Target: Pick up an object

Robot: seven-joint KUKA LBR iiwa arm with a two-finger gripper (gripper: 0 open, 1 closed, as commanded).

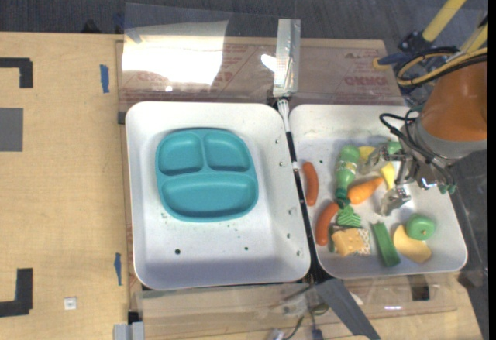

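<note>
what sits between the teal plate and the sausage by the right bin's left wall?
In the camera view, between the teal divided plate and the orange sausage lie bare white floor of the left bin and the two bins' adjoining walls.

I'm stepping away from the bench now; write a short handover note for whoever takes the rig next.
Claw: down in the right bin, among the toy food; whether it is open or shut cannot be told, and nothing is seen held in it.
Things: the green apple, orange carrot, cracker and two red sausages lie in the right bin. The teal divided plate sits in the left bin.
Done: the arm has reached the pile.
Left: grasp one object and lift it.
</note>
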